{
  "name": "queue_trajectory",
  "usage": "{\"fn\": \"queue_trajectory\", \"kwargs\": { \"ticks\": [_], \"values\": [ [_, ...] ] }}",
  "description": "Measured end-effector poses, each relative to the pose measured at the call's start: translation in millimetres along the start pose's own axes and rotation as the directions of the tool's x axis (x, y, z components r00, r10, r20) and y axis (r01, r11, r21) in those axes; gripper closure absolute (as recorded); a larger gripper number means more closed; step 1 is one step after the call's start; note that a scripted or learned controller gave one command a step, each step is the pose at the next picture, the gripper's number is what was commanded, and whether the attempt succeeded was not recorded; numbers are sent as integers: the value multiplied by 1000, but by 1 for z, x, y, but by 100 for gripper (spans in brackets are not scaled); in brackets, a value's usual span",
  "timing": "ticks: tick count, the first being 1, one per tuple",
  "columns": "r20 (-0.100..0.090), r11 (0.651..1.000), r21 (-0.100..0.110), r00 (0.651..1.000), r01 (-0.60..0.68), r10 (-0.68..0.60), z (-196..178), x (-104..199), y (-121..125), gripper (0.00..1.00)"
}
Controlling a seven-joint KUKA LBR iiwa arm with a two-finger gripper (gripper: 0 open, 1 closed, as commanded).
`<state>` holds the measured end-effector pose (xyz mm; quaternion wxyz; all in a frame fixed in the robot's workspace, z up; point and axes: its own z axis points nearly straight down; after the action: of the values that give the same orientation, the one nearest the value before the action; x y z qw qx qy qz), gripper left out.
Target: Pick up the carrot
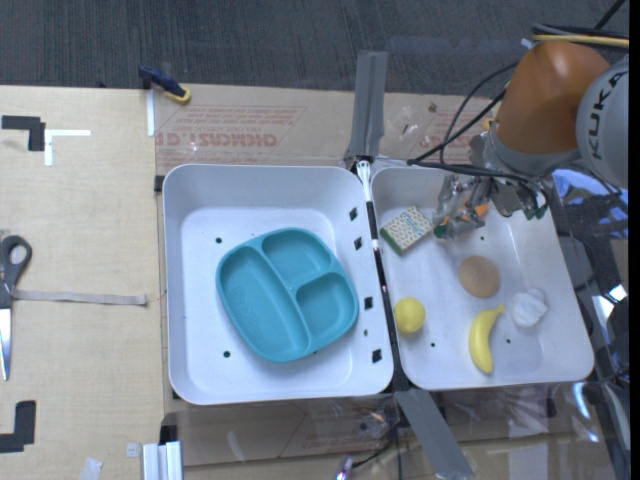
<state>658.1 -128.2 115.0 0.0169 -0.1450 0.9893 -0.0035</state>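
The carrot (483, 209) shows as a small orange piece among the gripper's metal parts, over the back of the right bin (560, 318). My gripper (462, 214) hangs from the grey arm with its orange band (548, 93) and looks shut on the carrot. Most of the carrot is hidden by the fingers (446, 224) and the wrist cables.
In the right bin lie a patterned green-and-white sponge (405, 230) just left of the gripper, a brown round item (479, 276), a lemon (409, 315), a banana (484, 340) and a white crumpled item (527, 309). A teal divided plate (288, 293) sits in the left bin (185, 298).
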Motion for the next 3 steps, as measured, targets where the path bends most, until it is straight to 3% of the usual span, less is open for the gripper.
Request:
{"fn": "queue_trajectory", "kwargs": {
  "ticks": [1, 2, 3],
  "values": [
    [-18, 977, -2, 977, -213, 213, 16, 8, -43, 100],
    [-25, 981, -5, 981, -194, 194, -64, -9, 13, 100],
    [-27, 981, -5, 981, -194, 194, -63, -9, 13, 0]
  ]
}}
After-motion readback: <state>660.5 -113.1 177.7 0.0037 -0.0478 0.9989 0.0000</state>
